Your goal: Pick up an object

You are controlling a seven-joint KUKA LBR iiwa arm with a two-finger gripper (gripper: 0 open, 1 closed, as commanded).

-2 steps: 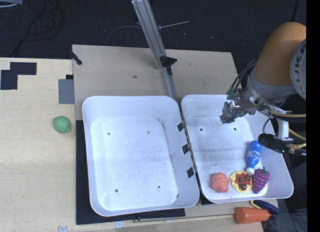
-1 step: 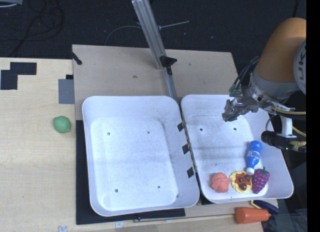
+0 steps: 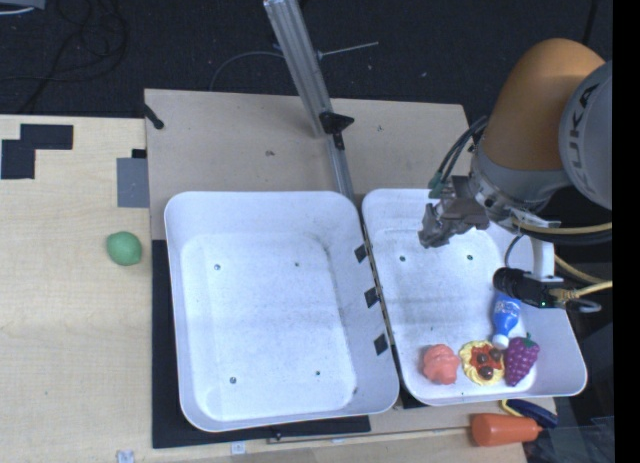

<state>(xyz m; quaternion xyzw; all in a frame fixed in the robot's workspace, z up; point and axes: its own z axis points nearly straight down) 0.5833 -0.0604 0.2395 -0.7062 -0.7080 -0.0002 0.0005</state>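
Observation:
My gripper point(image 3: 436, 233) hangs over the upper middle of the right bin point(image 3: 440, 291), with nothing seen between its dark fingers. Along that bin's near edge lie a pink lumpy toy point(image 3: 438, 363), a yellow and red round toy point(image 3: 483, 362), a purple bunch of grapes point(image 3: 520, 358) and a small blue and white bottle point(image 3: 506, 318). All of them sit well below and to the right of the gripper.
The left bin point(image 3: 265, 301) stands beside the right one. A green ball point(image 3: 125, 248) rests on the bench to the left. An orange carrot-like toy point(image 3: 503, 429) lies outside the right bin's front edge. A metal rail point(image 3: 305, 61) slants behind the bins.

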